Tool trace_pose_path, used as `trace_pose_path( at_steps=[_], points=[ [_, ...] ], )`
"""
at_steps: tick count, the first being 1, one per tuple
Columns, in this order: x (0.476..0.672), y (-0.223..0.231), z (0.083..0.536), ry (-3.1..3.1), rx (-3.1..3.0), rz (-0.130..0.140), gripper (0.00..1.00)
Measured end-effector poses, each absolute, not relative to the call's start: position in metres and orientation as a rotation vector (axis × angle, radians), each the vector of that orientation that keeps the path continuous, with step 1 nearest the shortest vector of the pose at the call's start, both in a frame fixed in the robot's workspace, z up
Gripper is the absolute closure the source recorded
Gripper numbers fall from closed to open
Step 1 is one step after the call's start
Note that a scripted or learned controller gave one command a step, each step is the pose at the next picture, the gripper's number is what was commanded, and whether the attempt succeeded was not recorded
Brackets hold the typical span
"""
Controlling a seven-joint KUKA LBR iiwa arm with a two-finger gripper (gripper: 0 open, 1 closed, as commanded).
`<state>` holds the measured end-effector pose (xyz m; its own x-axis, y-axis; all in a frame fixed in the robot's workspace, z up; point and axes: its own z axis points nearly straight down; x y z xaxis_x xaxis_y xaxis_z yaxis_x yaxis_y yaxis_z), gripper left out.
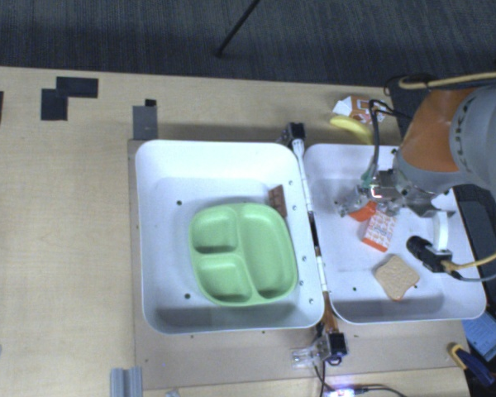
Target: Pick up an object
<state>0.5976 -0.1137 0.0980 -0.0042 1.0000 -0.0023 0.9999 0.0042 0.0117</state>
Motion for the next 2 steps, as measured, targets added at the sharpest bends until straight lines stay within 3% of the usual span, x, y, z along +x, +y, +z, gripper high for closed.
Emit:
trace_pose_path(
  at_steps=[1, 2],
  points=[
    [0.599, -0.113, 0.110, 2.218, 2.205, 0.016, 1.00],
    [0.556, -0.062, 0.185, 2.227, 2.213, 0.006, 1.00]
  ],
)
